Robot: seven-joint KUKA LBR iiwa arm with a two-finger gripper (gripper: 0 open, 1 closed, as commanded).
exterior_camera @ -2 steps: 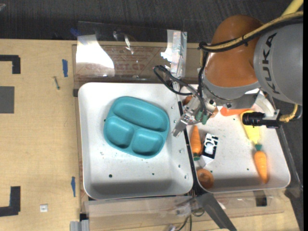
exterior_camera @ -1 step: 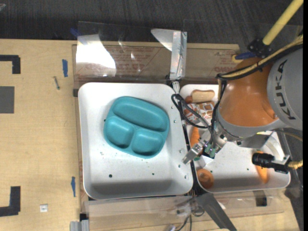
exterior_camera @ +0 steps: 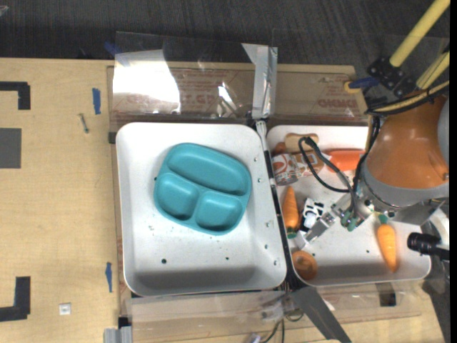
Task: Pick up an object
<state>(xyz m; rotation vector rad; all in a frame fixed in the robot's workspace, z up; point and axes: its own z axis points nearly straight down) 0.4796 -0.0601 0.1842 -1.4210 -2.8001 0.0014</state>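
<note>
Down in the right bin (exterior_camera: 421, 271), at the lower right of the frame, the gripper (exterior_camera: 319, 226) hung low over the clutter, and whether it was open or closed could not be told from this slant; nothing showed between its tips. Just left of it lay a small orange carrot (exterior_camera: 290, 208), lengthwise along the bin's left wall, with a second carrot (exterior_camera: 386, 244) farther right and a round brownish piece (exterior_camera: 305, 264) near the bottom edge. A label-printed item (exterior_camera: 283, 167) sat above the first carrot. The left bin (exterior_camera: 143, 191) held a teal divided tray (exterior_camera: 203, 187) in mid-frame. The near carrot looked like light, stiff toy plastic, probably smooth and apt to roll or squirt out of a pinch. A hold across its thicker middle, fingers set crosswise to its length, seemed safest; the wall beside it left little room on that side.
</note>
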